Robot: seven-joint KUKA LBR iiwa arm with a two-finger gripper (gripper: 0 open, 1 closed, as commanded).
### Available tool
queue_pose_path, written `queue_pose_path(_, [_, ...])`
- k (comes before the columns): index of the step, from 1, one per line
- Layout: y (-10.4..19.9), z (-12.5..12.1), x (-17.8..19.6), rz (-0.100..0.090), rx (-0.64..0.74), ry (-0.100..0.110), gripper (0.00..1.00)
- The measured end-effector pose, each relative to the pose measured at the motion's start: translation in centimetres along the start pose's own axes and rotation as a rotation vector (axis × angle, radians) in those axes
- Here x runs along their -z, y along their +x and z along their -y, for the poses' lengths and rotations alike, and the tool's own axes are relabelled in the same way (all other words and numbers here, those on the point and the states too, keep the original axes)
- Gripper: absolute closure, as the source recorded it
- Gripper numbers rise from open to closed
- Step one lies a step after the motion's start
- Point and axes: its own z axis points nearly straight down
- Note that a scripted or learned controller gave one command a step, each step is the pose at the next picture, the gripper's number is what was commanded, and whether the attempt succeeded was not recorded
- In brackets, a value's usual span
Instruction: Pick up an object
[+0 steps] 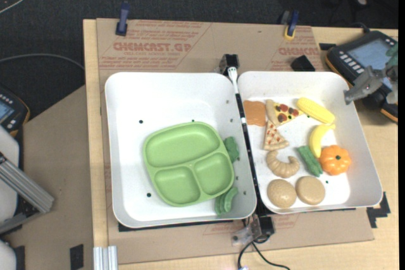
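Toy food items all lie in the right bin [364,161], none lifted. Nearest edge: two tan buns [281,193] [311,190] side by side. Behind them a croissant [283,164], a green pickle-like piece [309,160] and an orange pumpkin [335,159] touching it. Further back: two pizza slices [273,134] [281,113], a brown slab [254,114], two yellow bananas [318,138] [315,110]. Left bin [123,136] holds a green divided tray [188,162]. Gripper [364,86] sits at the right bin's far right rim, above the tabletop [158,44]; can't tell how far the jaws are open, nothing seen in them.
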Motion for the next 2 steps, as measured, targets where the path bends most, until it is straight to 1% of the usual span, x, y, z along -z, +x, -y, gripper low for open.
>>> queue_pose_path(1, [6.6,-0.1,1.7,-0.002,0.002,0.003,0.0])
queue_pose_path(2, [12.7,0.2,-7.8,-0.003,0.001,0.021,0.0])
